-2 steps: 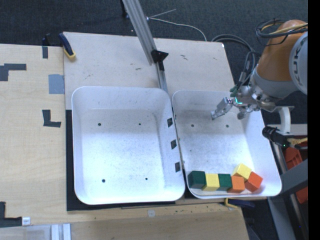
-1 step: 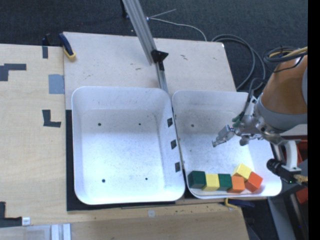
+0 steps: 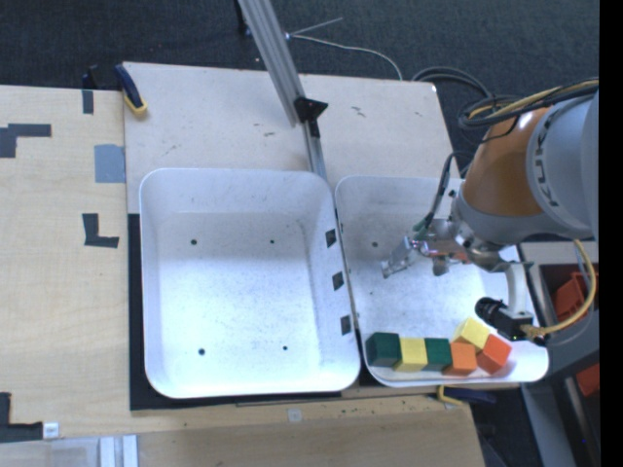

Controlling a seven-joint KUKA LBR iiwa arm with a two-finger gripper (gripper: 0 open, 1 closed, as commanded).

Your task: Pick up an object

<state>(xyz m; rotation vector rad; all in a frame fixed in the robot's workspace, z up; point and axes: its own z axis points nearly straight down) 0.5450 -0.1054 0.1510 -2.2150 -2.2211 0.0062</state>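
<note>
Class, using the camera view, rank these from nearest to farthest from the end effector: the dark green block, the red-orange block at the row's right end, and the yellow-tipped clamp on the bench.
1. The dark green block, left end of the row below the end effector; the red-orange block, right end, is too close to call against it.
2. The yellow-tipped clamp, far upper left on the bench.

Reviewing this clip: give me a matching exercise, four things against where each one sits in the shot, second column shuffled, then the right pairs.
Things:
1. dark green block
2. gripper
3. yellow-handled clamp
4. left bin

Places:
A. on the bench board, far left corner
B. above the right bin's floor, away from the blocks
C. left end of the block row along the right bin's near wall
D. beside the right bin, sharing the middle edge

Pairs: 1-C, 2-B, 3-A, 4-D
</note>
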